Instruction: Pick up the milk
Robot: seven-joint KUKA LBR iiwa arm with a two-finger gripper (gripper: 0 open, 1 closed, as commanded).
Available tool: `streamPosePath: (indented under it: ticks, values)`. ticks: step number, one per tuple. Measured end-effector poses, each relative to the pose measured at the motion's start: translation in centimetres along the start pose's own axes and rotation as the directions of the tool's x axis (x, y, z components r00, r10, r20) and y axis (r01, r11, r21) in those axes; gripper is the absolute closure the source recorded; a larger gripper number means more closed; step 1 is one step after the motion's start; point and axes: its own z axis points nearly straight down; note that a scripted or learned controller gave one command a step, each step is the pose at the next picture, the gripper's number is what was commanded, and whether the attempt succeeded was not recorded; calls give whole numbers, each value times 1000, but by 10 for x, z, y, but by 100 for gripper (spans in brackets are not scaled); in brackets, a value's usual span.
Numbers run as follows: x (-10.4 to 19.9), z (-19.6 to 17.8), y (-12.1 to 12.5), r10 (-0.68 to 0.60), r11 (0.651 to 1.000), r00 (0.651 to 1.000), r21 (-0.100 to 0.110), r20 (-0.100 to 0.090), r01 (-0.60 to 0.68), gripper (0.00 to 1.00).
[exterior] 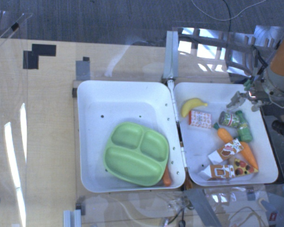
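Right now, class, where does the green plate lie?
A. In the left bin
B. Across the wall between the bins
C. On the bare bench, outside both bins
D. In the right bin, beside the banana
A: the green plate lies on the floor of the left bin, while the banana lies in the right bin.

Left shallow white plastic bin [92, 126] has loads of room from 9 round to 1 o'clock, since the green divided plastic plate [136, 153] only hogs its 5 o'clock corner. Right shallow white plastic bin [267, 174] is tight: yellow toy banana [192, 106] at 11, green tin can [230, 119] at 1, orange toy carrots [248, 155] and small brown-and-white cartons [226, 161] packed at 5. Bare floor shows only around 8 o'clock.
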Motion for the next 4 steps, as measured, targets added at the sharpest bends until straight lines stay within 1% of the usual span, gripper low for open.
streamPosePath:
  ticks: [1,2,3,4]
  values:
    - [-19,69,-62,150,989,989,-7,3,-150,0]
    - [51,91,-105,219,976,976,0,0,-219,0]
    - [51,79,-103,219,976,976,-6,-1,-219,100]
    - [51,79,-103,219,976,976,-6,-1,-219,0]
